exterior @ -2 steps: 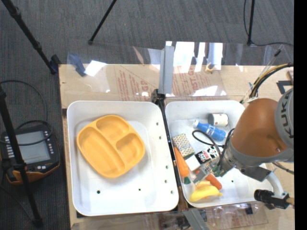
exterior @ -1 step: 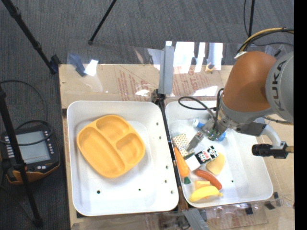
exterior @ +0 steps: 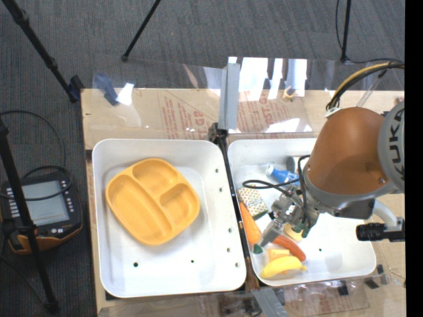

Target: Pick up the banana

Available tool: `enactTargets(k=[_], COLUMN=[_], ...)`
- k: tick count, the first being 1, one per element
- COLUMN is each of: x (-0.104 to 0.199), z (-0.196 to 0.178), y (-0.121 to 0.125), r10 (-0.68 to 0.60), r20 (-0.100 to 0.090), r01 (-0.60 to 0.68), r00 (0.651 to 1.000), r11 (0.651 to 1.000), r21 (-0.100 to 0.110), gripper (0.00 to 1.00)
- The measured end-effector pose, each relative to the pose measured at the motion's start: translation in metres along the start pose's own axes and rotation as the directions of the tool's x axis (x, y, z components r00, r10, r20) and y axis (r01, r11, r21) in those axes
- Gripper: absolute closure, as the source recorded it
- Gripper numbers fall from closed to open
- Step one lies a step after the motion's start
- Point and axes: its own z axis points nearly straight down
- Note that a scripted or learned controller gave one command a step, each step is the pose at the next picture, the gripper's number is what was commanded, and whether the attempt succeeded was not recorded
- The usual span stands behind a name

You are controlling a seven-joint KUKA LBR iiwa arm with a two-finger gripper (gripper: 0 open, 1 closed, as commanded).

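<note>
two white bins side by side on the bench. left bin (exterior: 119, 269), centre-left of the frame, has a yellow divided plate (exterior: 153, 200) lying flat in its upper half. right bin (exterior: 357, 259), lower right, is crowded: banana (exterior: 284, 267) lies near the bin's bottom edge, long axis roughly left-right, yellow, untouched. just above it and touching or nearly so is a red-orange piece (exterior: 291, 246), maybe a pepper or chili, hard to tell. a carrot (exterior: 249, 224) lies along the bin's left wall, tip pointing up-left. a patterned flat item (exterior: 252, 197) sits above the carrot. a blue object (exterior: 283, 174) is near the top of the bin, partly behind the arm.

arm (exterior: 350, 160) comes in from the right, orange band filling the middle right of the frame. gripper (exterior: 285, 224) hangs over the middle of the right bin, above and just up from the banana, close to the red-orange piece. fingers angled down-left; can't tell how far apart they are, clutter and cables blur that area. nothing clearly seen between them. banana in the bin, not lifted.
</note>
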Motion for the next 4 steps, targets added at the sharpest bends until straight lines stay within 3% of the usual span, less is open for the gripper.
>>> enactTargets(k=[1, 2, 3, 4], x=[-0.031, -0.106, -0.075, -0.058], z=[0.07, -0.041, 0.025, 0.101], y=[-0.061, -0.071, -0.045, -0.101], r10=[-0.183, -0.143, -0.464, -0.829], r20=[-0.001, 0.001, 0.001, 0.001], r01=[0.183, 0.143, 0.464, 0.829], r00=[0.983, 0.99, 0.886, 0.56], r11=[0.983, 0.99, 0.886, 0.56], r21=[0.0, -0.001, -0.001, 0.0], gripper=[0.0, 0.0, 0.0, 0.0])
